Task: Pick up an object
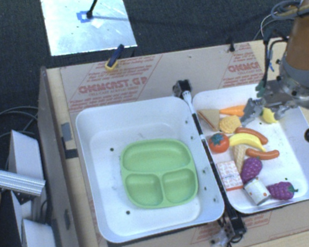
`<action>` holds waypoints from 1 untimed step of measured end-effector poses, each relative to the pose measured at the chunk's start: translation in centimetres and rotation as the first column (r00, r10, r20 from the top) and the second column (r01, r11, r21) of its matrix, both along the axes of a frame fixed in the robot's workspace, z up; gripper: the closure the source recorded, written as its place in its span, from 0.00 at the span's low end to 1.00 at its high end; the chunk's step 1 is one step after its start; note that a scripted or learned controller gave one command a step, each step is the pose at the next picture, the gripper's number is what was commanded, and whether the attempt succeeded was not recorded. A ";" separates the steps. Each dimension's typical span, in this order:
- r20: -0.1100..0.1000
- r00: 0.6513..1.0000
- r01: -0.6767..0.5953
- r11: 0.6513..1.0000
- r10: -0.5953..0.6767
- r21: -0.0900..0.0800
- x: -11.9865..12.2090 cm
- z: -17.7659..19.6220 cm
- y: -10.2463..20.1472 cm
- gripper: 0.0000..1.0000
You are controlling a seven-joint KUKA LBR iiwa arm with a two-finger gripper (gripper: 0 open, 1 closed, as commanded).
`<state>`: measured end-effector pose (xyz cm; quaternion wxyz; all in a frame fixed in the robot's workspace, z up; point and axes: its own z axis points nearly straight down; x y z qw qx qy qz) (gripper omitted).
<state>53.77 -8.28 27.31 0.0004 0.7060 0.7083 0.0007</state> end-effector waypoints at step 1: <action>-0.002 1.000 0.002 1.000 -0.002 0.000 -3.3 -8.5 -0.6 0.00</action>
